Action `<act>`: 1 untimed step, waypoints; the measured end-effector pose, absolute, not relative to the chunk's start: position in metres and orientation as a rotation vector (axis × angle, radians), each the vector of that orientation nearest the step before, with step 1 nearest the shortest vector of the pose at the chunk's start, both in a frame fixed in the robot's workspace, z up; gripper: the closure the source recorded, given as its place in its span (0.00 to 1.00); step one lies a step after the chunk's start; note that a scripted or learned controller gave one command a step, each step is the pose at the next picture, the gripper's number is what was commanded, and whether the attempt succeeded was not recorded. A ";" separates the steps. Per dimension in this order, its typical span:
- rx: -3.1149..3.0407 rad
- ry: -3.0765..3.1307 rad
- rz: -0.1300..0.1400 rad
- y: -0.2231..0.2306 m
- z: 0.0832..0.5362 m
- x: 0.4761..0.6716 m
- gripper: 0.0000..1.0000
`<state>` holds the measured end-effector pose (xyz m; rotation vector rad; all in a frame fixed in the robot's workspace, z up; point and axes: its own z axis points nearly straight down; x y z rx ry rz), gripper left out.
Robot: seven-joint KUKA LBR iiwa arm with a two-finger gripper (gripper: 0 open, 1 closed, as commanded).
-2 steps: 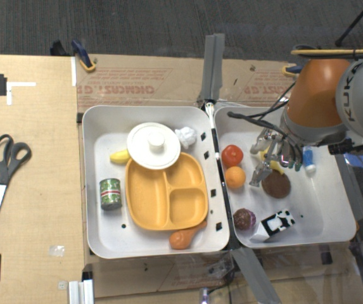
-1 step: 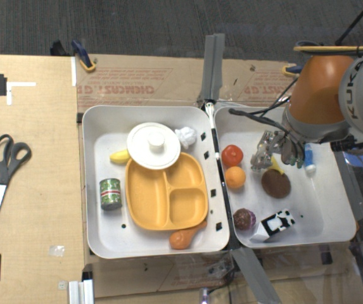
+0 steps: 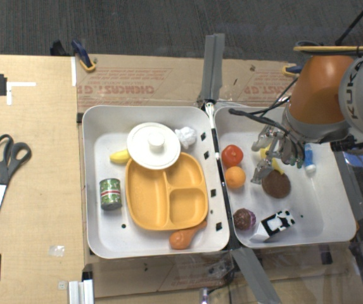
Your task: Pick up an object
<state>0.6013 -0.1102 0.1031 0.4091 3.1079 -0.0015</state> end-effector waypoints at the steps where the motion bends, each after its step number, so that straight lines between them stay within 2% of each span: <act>1: 0.406 3.103 -0.003 -0.110 0.113 0.603 1.00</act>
